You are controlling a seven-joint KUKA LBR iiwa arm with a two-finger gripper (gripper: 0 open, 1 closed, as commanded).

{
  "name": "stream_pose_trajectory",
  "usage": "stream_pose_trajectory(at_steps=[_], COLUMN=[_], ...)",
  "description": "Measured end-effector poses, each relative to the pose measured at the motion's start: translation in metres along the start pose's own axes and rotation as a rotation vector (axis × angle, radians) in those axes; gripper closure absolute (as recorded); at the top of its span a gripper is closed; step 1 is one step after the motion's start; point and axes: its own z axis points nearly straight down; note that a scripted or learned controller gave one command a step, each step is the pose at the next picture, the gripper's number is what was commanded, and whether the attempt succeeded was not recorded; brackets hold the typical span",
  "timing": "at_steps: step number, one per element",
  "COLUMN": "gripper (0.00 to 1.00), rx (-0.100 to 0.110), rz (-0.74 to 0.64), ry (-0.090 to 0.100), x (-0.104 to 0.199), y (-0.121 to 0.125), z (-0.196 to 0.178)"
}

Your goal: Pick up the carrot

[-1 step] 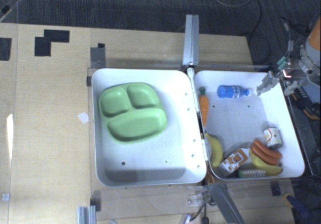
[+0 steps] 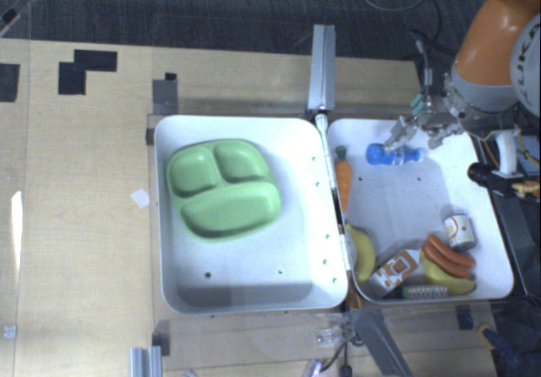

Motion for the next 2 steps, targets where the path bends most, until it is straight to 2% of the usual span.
stream_pose_trajectory(at_steps=[1,2], gripper=[0.0,0.0], rx=[-0.002,-0.001], rz=[-0.2,-0.236], ry=[0.0,0.001], x=[0.046,0.108], y=[0.009,-0.003], z=[0.015,0.016])
